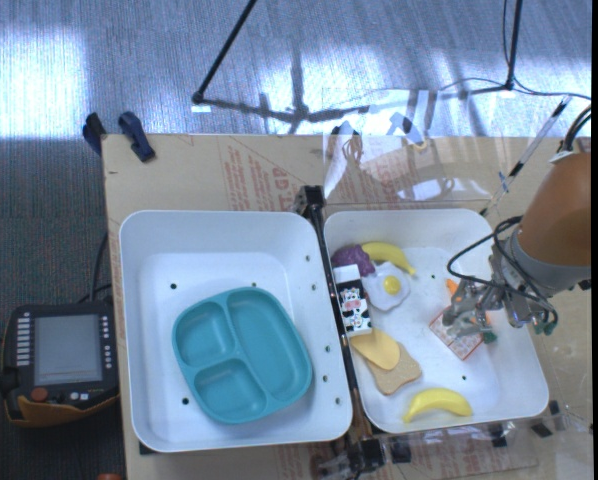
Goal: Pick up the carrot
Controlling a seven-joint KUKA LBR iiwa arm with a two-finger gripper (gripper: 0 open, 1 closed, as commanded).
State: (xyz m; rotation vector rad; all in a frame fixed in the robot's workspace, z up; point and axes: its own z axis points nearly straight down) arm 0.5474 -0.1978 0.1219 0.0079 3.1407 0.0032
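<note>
In the right bin [509, 393], a small orange piece that looks like the carrot [451, 287] lies near the right side, mostly hidden by the arm. My gripper [470, 315] hangs low just right of and below it, over a red and white packet [457, 338]. The wrist and its cables cover the gripper's tips. I see nothing lifted clear of the bin floor.
The right bin also holds a purple item [352, 259], two bananas [389, 255] [438, 404], a fried egg [389, 288], a milk carton [353, 309], cheese [372, 348] and toast [397, 370]. A teal divided plate [241, 354] sits in the left bin [149, 268].
</note>
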